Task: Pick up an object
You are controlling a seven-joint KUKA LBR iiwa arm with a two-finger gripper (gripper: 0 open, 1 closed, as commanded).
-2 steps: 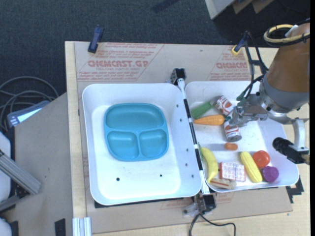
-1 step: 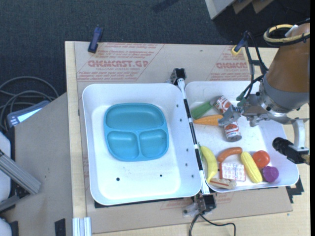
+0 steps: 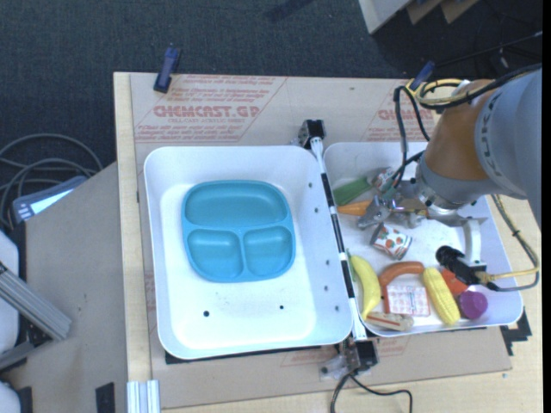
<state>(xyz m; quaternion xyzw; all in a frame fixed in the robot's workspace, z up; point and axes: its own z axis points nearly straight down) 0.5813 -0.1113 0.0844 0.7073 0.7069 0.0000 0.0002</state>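
From my remote station I look down on a surface (image 3: pixel 215 110) covered in brown printed cardboard, carrying two shallow white bins side by side. The left white bin (image 3: pixel 159 231) holds a blue plastic plate with three compartments (image 3: pixel 238 231), lying flat near its middle.

The right white bin (image 3: pixel 362 157) holds the small toy foods I could pick from:
- An orange carrot (image 3: pixel 353 207) and a green piece (image 3: pixel 351 188) lie near the bin's left wall.
- A small white-and-red block (image 3: pixel 392 243) sits just below them.
- A yellow banana (image 3: pixel 368 284) runs along the left wall toward the near edge.
- Beside the banana are a red-orange sausage (image 3: pixel 400 272), a pink checked square (image 3: pixel 405 299), a yellow corn cob (image 3: pixel 441 295) and a purple round piece (image 3: pixel 473 303).

The grey arm (image 3: pixel 508 136) reaches in from the right. Its end effector (image 3: pixel 383 209) is low over the right bin, just beside the carrot and above the white-and-red block (the metal parts blur together there). I cannot tell whether it is released or clenched, and I see nothing held in it.
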